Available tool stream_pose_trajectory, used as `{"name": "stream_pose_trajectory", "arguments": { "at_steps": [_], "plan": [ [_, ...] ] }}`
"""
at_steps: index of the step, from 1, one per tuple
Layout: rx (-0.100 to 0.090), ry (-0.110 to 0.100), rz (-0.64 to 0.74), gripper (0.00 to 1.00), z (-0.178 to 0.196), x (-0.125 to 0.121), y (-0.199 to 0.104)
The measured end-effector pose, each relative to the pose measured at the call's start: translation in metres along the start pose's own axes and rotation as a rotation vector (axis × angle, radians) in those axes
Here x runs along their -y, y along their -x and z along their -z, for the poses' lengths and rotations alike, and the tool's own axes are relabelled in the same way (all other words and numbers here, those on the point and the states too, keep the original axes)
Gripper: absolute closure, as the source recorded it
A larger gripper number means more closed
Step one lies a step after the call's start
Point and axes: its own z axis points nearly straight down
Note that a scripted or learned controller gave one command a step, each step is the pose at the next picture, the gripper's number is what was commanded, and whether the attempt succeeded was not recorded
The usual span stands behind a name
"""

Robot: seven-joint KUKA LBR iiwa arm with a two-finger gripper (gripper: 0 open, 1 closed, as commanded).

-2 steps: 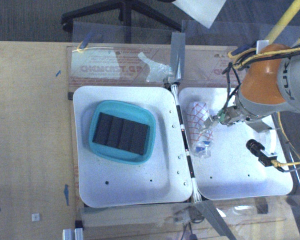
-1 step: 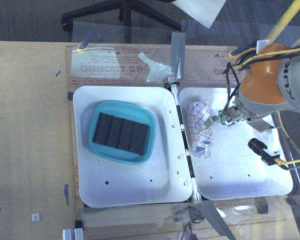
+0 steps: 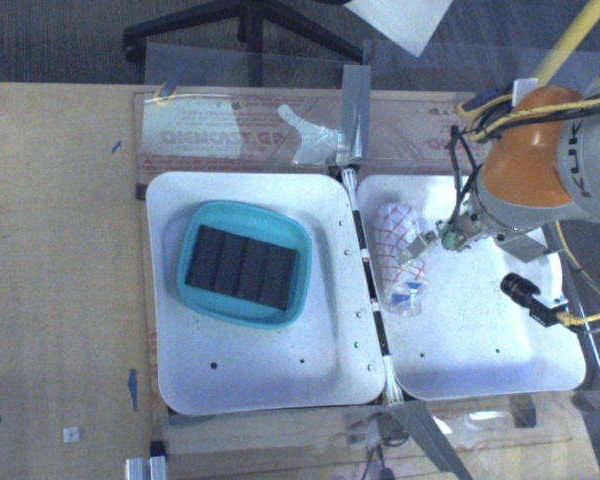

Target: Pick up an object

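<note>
A clear plastic packet [image 3: 395, 253] with a red criss-cross print and a small blue patch lies at the left side of the right bin [image 3: 480, 338]. My gripper [image 3: 430, 240] hangs low over that bin, right at the packet's right edge, on the arm with the orange band [image 3: 525, 163] reaching in from the right. Whether it touches the packet is not visible. In the left bin [image 3: 250, 363] rests a teal tray [image 3: 195, 230] holding a dark ridged block [image 3: 242, 265].
A metal divider post [image 3: 355, 108] stands behind the seam between the two bins. Cables and a black plug [image 3: 525, 293] hang from the arm over the right bin's right side. A strip of clear film [image 3: 230, 133] lies behind the left bin.
</note>
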Motion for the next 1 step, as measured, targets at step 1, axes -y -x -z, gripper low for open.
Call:
{"name": "stream_pose_trajectory", "arguments": {
  "at_steps": [1],
  "plan": [
    [0.003, 0.003, 0.033, 0.00, 0.0002, 0.0002, -0.0001]
  ]
}}
